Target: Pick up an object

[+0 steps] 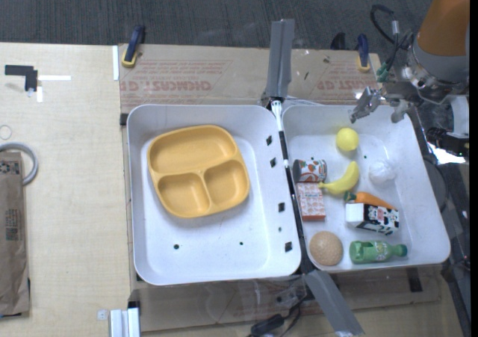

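Objects for picking lie crowded in the right bin (418,201), while the left bin (149,253) holds a yellow divided plate (198,169), the largest item on the bench. In the right bin, going down in size: a banana (343,178) lies at the middle, touching a red carton (311,201) on its left; a green bottle (377,251) lies on its side at the near edge, just right of a round brown bun (326,248); a black-and-white milk carton (372,217) sits just beyond the bottle, with an orange carrot (371,198) along its far side; a small brown can (311,170) lies left of the banana; a lemon (346,140) rests toward the far side. The gripper (381,104) hangs over the far right corner of the right bin, beyond the lemon and apart from it. Its fingers hold nothing, and how far they are parted cannot be told from this angle.
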You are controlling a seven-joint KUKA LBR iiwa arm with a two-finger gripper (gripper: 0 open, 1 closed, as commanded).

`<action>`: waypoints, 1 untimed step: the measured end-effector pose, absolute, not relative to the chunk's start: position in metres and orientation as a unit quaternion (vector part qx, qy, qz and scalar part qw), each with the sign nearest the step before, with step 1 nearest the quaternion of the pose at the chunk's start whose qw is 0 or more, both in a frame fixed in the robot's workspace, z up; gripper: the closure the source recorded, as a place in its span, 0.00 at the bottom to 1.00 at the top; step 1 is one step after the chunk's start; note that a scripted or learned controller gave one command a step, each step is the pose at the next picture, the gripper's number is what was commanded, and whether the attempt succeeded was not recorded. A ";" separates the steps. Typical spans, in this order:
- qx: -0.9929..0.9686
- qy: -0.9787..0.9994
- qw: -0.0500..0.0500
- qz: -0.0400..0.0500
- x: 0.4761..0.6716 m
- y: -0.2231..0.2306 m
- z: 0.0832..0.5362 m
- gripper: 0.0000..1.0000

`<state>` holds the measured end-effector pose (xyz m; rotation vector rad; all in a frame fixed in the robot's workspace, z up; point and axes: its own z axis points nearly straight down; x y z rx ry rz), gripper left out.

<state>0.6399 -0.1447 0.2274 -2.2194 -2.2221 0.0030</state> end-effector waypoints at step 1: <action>-0.663 -0.748 -0.001 0.000 0.622 -0.161 0.092 0.00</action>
